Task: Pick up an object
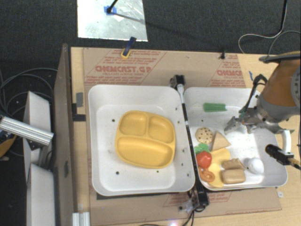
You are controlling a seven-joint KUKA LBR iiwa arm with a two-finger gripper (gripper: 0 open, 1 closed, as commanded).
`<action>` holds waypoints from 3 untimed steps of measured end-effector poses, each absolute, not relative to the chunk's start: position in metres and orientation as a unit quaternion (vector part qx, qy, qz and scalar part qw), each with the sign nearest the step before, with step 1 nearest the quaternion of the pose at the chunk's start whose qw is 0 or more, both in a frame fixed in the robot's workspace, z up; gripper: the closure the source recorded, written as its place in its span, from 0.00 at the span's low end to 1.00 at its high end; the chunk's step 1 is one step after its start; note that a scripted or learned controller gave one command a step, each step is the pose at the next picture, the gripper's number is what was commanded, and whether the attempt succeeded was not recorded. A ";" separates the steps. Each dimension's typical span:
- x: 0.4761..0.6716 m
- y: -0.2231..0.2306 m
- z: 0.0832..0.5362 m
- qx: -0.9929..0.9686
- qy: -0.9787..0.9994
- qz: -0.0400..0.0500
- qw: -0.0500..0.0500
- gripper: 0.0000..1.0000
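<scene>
A small dark clip with wires point(197, 200) sits at the near edge of the worktop point(141, 67), where the two bins meet. The worktop is covered with brown cardboard printed in red lettering. Beyond it lies dark carpet with a shiny square sheet point(113, 12) on it, and grey cables point(19, 86) and a metal bar point(26, 130) lie off to the view's left.

The left bin point(101, 126) holds a yellow divided plate point(146, 139), lying flat near its middle.

The right bin point(270, 175) holds the things to be picked. Packed along its near left side are a red tomato point(204, 159) with a green leaf point(201, 148) just behind it, a round speckled cookie point(204, 134), a tan wedge point(219, 139) touching a yellow slice point(220, 155), two brown bread-like pieces point(232, 171) and a white egg point(255, 165). A green cylinder point(215, 107) lies alone near the far wall, well apart from the pile.

The arm comes in from the right, its orange band point(281, 86) cut off by the frame edge. The hand point(242, 124) hangs over the bare middle of the right bin, between the green cylinder and the pile. Its grey fingers look spread apart, with nothing between them, though the tips are small and blurred. A black part point(278, 154) of the arm juts over the bin's right rim; what it is cannot be made out.
</scene>
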State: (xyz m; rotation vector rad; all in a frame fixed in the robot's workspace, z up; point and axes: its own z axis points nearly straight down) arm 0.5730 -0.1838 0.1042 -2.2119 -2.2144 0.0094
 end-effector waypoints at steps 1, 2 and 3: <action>0.584 -0.119 0.084 -0.704 -0.710 -0.001 0.000 0.00; 0.584 -0.124 0.096 -0.706 -0.709 -0.001 -0.002 1.00; 0.510 -0.136 0.188 -0.708 -0.706 -0.001 -0.003 1.00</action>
